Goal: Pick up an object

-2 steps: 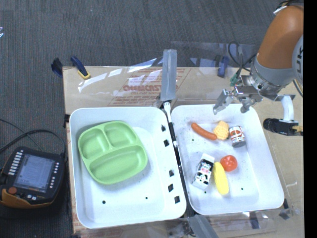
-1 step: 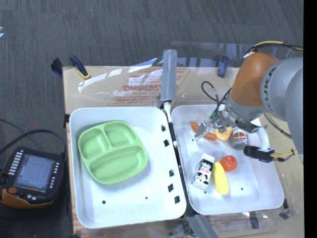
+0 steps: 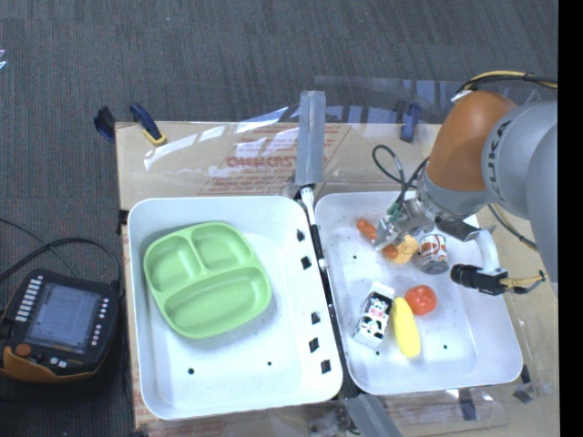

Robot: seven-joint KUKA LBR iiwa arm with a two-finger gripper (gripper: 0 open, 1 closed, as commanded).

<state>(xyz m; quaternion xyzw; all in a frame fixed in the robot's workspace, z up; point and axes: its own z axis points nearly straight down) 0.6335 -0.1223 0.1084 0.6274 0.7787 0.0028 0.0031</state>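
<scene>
One fixed overhead camera, slanting down on both white bins (image 3: 146, 371), arm (image 3: 510, 162) from right.

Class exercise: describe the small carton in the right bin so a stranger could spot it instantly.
Find the right white bin. Near its left side lies the small carton, beside the yellow banana. Alone there, it is boxy, white with black patches.

The plate (image 3: 208, 279) lies in the left bin (image 3: 155, 381). In the right bin (image 3: 496, 353), the carton (image 3: 373, 315) lies just left of the banana (image 3: 405, 327), the tomato (image 3: 420, 299) right of both. The can (image 3: 433, 252) lies behind them.
</scene>
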